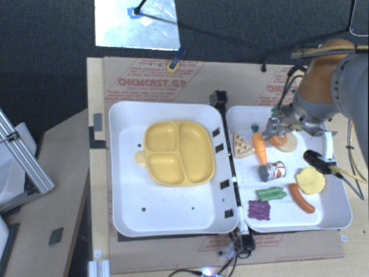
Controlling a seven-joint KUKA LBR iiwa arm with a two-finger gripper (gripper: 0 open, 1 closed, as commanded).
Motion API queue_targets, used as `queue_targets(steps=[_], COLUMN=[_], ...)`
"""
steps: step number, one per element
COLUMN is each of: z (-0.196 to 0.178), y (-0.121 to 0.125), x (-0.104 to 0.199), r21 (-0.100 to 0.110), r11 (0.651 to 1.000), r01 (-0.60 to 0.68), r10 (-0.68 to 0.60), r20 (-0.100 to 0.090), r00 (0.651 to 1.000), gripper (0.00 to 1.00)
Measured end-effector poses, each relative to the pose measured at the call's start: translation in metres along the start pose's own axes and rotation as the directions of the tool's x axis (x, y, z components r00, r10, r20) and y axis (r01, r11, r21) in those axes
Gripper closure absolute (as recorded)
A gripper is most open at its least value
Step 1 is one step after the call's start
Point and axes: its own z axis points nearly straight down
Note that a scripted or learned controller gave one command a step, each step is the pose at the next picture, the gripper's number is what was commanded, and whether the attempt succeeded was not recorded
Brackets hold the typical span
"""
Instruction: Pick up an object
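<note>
The grey, orange-banded arm [326,79] reaches down from the right, its claw [275,128], grip state unclear, touching the orange plastic carrot [260,147] near the right white bin's [340,209] far edge.

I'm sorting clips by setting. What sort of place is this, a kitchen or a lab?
Most likely a robotics lab bench, not a kitchen: a robot arm reaches over two white bins taped to a board, the food is toys such as a carrot, and loose cables run across the bench.

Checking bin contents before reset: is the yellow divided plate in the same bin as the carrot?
No. The yellow divided plate lies in the left bin; the carrot lies in the right bin.
</note>
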Motion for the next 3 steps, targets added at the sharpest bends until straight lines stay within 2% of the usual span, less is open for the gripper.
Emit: queue_targets(steps=[1,2,3], z=[-0.046,-0.101,-0.102], y=[0.0,0.003,-0.024], x=[0.006,0.006,0.043], r21=[0.01,0.008,0.015], r11=[1.0,1.0,1.0], r01=[0.004,0.004,0.007], r10=[-0.004,-0.004,-0.007], r20=[-0.004,-0.004,-0.006], r00=[1.0,1.0,1.0], gripper=[1.0,1.0,1.0])
